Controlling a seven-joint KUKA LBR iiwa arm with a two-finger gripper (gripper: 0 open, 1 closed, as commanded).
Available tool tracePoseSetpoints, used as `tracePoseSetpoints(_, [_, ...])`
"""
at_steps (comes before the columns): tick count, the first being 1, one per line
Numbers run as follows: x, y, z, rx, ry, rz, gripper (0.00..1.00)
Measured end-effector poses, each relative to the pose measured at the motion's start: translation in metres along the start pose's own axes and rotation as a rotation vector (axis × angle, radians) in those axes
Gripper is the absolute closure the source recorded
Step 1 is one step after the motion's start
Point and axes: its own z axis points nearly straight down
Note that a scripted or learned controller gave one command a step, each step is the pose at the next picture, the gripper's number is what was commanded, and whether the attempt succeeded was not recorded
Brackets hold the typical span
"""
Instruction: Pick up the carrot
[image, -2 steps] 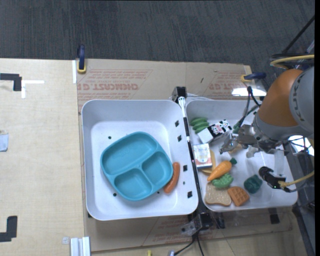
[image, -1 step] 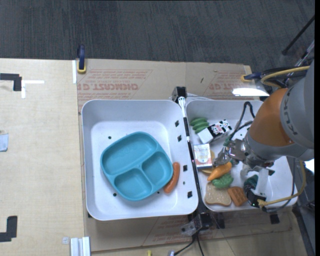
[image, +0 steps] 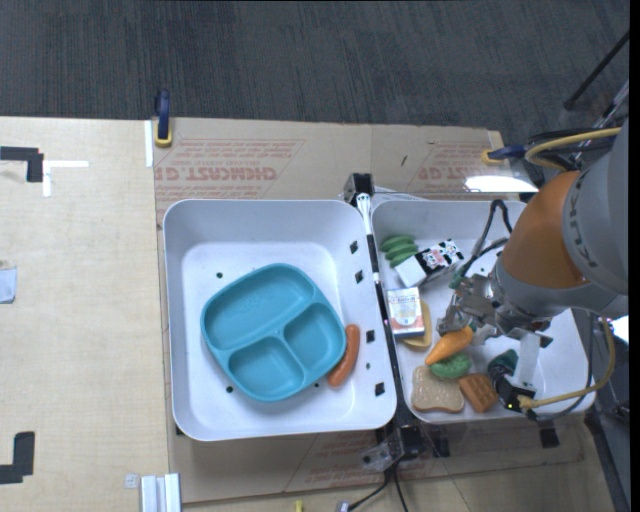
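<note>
Grey arm over right bin, orange tapered carrot, green-topped, pincer grip unclear

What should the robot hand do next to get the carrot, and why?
Probably lift slowly straight up. The gripper sits right on the carrot's upper end in the right bin, and other toy food crowds close around it.

Blue divided tray in left bin, sausage beside it, bread slice
</note>
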Motion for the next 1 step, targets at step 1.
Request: tracePoseSetpoints(1, [0.0709,-0.0131,-0.0912,-0.001,0.000,0.310,1.00])
